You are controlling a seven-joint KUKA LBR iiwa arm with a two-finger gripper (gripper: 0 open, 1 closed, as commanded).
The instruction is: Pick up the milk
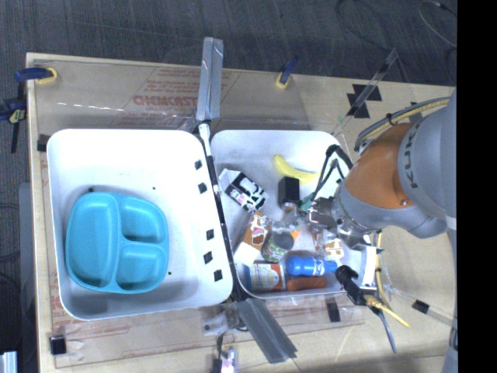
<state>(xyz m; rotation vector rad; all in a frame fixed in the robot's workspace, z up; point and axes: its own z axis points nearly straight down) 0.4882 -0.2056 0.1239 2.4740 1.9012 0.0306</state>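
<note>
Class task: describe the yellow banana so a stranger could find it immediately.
Start at the right-hand white bin. Look toward its far wall, left of the grey arm. The banana is the lone curved, plain yellow thing there; its neighbours are printed packets and a bottle.

A pale wooden worktop (116, 84) with faded red lettering stands on dark grey carpet (155, 14). Blue clamps (31, 74) grip its far-left edge; cables trail far right.
</note>
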